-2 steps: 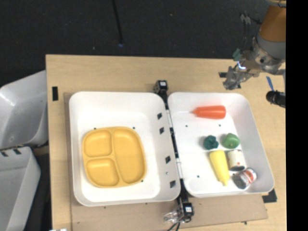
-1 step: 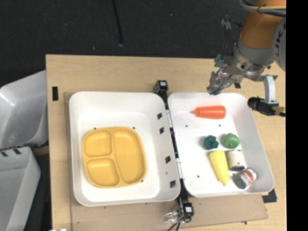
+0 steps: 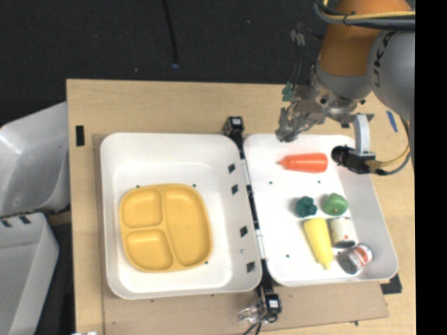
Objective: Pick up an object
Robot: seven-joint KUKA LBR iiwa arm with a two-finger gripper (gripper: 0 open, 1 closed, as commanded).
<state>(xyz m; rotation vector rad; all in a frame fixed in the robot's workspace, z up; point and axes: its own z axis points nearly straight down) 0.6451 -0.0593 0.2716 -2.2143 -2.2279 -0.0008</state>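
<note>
The right bin [image 3: 279,208] holds an orange carrot [image 3: 304,162] near its far edge. Nearer lie a dark green broccoli piece [image 3: 305,206], a green apple-like fruit [image 3: 335,204], a yellow corn cob [image 3: 318,241], and a small can [image 3: 354,257] on its side beside a white cylinder [image 3: 341,229]. My gripper [image 3: 287,134] hangs over the bin's far left corner, just up and left of the carrot. Nothing shows between its fingers.
The left bin [image 3: 115,159] holds a yellow divided plate [image 3: 165,225]. A black clip [image 3: 233,125] sits at the far end of the seam between the bins. A black camera mount [image 3: 353,158] juts over the right bin's far right edge.
</note>
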